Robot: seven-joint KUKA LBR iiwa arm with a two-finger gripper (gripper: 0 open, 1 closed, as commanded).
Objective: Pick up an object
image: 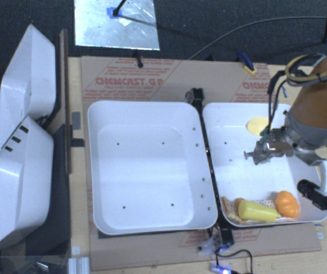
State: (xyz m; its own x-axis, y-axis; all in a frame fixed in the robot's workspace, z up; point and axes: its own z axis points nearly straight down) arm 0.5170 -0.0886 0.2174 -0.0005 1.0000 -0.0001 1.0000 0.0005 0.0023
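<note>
At the near edge of the right bin (231, 170), a few objects lie together against the wall. There is a yellow object shaped like a squash or a banana (258, 211), lying on its side. Just beside it, on the right, is an orange round fruit-like object (287, 204), and the two seem to touch. On the left of the yellow one there is a small brown object (239, 202), and some thin pale thing with a pattern lies under or behind them; I cannot tell what it is.

Farther in, over the middle of the same bin, the gripper (258, 153) hangs at the end of the grey arm (317, 113), which comes from the right. Nothing is seen between its fingers, but the view is too small to tell if they are open or closed.

Just behind the gripper, near the far wall of the right bin, lies a flat pale yellow round object (258, 125). It is apart from the group at the near edge.

The left bin (146, 164) stands just beside the right one, and their walls touch in the middle. Both bins sit on a brown cardboard sheet (134, 79) with red letters.
</note>
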